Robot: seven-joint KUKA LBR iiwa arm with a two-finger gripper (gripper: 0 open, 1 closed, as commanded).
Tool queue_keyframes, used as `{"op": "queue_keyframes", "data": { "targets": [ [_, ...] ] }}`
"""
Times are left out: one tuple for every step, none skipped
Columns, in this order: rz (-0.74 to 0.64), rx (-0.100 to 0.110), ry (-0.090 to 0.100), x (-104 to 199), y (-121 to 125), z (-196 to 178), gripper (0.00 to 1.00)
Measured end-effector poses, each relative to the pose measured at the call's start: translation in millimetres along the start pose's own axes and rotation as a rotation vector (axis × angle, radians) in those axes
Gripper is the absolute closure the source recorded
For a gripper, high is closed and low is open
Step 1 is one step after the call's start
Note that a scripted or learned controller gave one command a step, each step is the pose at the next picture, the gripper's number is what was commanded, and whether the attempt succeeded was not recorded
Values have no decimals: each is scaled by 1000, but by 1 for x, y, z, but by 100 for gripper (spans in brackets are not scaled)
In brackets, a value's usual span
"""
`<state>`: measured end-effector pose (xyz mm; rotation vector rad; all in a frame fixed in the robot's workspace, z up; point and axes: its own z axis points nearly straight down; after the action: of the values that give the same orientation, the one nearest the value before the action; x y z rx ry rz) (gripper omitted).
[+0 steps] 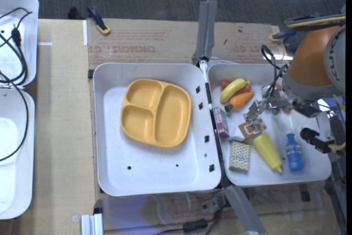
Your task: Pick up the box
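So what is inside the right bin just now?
The right bin holds a banana, carrot, green box, yellow bottle, blue bottle and the gripper. The arm covers its far right corner.

In the left bin (110, 135) you have one yellow divided plate (156, 113) with three compartments, lying flat. In the right bin (313, 173) you have a banana (233, 89) touching a carrot (241, 100), a yellow squeeze bottle (267, 151), and just beside it a blue bottle (294, 153). Beyond both bins you have flattened cardboard (143, 41) with a blue-and-yellow clamp (98, 20) at its far left corner.
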<state>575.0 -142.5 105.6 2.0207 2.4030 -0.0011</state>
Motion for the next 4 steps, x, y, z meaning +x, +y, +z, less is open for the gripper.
{"op": "queue_keyframes", "data": {
  "targets": [
    [86,3,2,31,-55,14,0],
    [90,3,2,30,-55,6,100],
    [89,3,2,30,-55,6,0],
    [278,4,3,57,-79,14,0]
  ]
}}
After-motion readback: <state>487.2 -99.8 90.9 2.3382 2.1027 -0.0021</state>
